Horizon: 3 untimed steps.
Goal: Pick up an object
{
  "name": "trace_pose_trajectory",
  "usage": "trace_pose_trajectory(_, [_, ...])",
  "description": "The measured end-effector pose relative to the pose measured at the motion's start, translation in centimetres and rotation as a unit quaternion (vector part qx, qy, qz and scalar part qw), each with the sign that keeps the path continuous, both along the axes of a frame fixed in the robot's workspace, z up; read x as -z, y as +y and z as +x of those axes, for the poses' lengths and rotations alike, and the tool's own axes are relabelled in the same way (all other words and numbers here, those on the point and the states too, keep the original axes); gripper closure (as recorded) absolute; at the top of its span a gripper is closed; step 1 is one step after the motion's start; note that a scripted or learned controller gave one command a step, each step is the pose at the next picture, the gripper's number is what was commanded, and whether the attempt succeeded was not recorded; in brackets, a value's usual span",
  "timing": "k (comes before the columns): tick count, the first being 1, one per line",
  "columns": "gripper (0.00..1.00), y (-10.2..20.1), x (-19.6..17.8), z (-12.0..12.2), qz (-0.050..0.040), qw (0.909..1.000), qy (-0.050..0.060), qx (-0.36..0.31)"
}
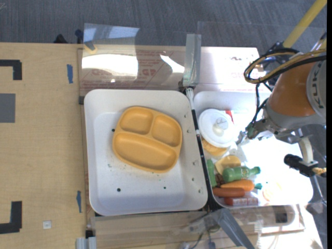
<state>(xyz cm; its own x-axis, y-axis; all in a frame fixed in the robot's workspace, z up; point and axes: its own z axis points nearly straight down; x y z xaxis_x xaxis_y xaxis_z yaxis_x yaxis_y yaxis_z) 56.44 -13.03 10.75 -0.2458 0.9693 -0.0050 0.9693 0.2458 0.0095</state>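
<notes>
Two bins (98, 154), gripper (248, 134) — perhaps over clutter

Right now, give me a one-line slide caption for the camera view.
KUKA arm over the right bin of cluttered items; orange divided plate lies in the left bin.

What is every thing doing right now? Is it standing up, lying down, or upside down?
Orange divided plate: lying flat, right way up, in the left bin.
White round lid: lying flat in the right bin.
Green bottle: lying on its side.
Carrot: lying on its side, next to the bottle.
Red thing: lying below the carrot.
Arm: reaching over the right bin.
</notes>
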Motion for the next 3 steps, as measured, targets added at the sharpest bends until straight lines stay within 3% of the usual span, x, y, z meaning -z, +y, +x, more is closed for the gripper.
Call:
trace_pose_trajectory(1, [1.00,-9.5,-21.0,-2.2,-0.0004,0.9961,0.000,0.088])
trace_pose_trajectory(2, [1.00,-8.6,-2.4,-2.0,0.0032,0.9998,0.010,0.019])
trace_pose_trajectory(3, [1.00,-7.4,2.0,-8.3,0.0027,0.9796,0.003,0.201])
